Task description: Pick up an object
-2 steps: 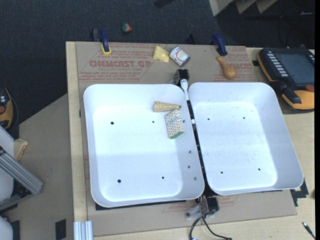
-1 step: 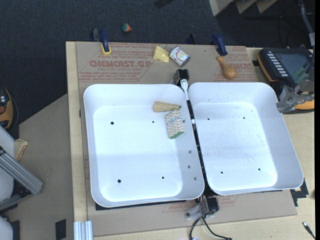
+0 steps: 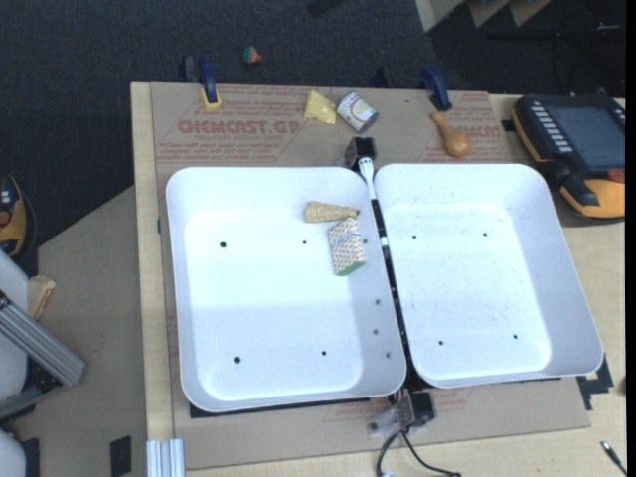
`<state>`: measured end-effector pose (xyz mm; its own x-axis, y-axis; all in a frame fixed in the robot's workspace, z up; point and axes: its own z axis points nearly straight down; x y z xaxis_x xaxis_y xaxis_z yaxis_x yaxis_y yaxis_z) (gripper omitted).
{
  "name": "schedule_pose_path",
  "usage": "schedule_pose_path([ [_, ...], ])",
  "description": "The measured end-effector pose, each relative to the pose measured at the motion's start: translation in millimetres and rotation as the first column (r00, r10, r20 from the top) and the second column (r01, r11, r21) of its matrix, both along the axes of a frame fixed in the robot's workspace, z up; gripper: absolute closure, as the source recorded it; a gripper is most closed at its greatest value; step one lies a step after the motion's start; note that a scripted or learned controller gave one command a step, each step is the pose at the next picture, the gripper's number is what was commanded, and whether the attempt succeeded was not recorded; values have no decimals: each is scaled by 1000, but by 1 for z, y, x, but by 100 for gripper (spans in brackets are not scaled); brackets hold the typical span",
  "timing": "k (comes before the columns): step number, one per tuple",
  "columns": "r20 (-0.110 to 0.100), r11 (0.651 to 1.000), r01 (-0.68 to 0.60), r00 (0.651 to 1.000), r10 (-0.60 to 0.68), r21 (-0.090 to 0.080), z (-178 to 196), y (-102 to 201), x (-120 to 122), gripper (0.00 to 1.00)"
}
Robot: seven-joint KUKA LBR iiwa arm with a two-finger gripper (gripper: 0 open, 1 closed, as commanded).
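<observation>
At the far left edge an orange and black device (image 3: 6, 214) is cut off by the frame, and below it a silver metal rail (image 3: 42, 344) lies slantwise across the corner of the pale worktop (image 3: 94, 286). A brown cardboard sheet (image 3: 248, 127) with red print covers the worktop under both bins, pinned at its far edge by a blue clamp (image 3: 208, 80). Beyond it, on the dark carpet (image 3: 119, 18), sits a small orange and green thing (image 3: 252, 56), too small to name. The left bin (image 3: 181, 266) holds the things to be picked, both in its far right part: a tan roll (image 3: 329, 212), lying on its side, and just in front of it a patterned packet (image 3: 346, 246), green and white, its upper end touching or nearly touching the roll. Outside the bins, on the cardboard behind them, a yellow wedge (image 3: 320, 107) lies just beside a small white box (image 3: 357, 111). A black and white stick (image 3: 364, 159), perhaps a brush or a pen, lies along the far end of the seam where the two bins meet. At the near end of that seam, black cables (image 3: 409, 415) trail off the worktop. Further right a second blue clamp (image 3: 434, 87) grips the far edge, with a wooden knob (image 3: 453, 137) near it on the cardboard. The right bin (image 3: 561, 256) shows fine dark specks across its floor. Past it, a black and orange handset (image 3: 581, 147) rests on the worktop. How the claw stands cannot be told.
</observation>
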<state>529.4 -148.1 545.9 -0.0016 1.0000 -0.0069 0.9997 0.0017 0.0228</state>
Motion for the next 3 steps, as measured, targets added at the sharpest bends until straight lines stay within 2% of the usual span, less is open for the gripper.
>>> schedule_pose_path([
  [1, -34, 1000, -1, 999, 2, 10, -120, 27, 33, 100],
  [2, -42, 1000, 6, 999, -6, 11, -265, 18, -30, 100],
  [3, -33, 1000, -5, 999, 5, 11, -342, 94, -19, 100],
])
